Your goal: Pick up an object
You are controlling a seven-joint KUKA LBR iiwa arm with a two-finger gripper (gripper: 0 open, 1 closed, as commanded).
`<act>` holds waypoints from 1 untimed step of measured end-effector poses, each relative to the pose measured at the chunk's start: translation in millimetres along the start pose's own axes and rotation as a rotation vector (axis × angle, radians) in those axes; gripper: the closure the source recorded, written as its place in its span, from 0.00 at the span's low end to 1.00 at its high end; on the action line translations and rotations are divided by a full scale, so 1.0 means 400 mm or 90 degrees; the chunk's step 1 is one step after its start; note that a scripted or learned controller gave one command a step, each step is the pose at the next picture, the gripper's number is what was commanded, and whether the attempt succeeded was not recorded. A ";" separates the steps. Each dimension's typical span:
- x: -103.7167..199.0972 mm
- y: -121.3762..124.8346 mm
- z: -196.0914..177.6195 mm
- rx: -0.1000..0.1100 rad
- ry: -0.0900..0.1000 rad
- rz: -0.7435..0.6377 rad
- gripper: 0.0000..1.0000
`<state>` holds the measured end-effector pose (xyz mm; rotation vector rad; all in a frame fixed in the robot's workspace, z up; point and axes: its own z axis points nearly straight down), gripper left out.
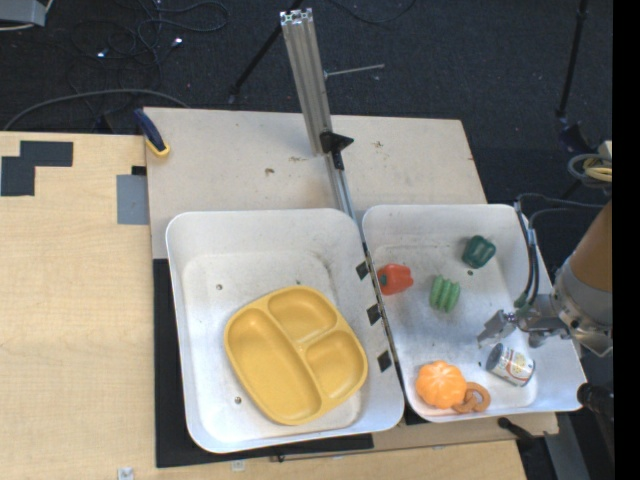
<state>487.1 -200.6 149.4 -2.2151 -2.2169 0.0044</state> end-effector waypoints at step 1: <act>0.010 -0.011 0.144 -0.005 -0.001 0.002 0.00</act>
